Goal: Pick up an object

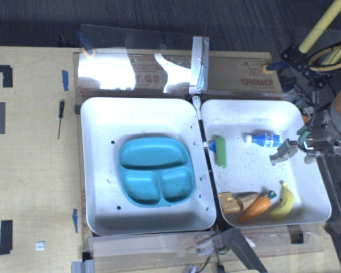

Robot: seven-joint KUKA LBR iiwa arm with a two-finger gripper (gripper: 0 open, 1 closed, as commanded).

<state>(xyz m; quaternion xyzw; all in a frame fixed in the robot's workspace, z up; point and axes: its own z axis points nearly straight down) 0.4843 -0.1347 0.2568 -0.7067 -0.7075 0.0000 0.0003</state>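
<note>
Banana [283, 202], carrot [256, 206] and a tan block [229, 202] lie along the right bin's [312, 178] near edge, a blue-white tube [263, 139] farther back, beside the end effector [285, 151], whose opening I cannot tell.

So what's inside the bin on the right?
The right bin holds a banana, a carrot, a brown block, a green stick and a blue-and-white tube. The gripper covers a bit of the floor.
</note>
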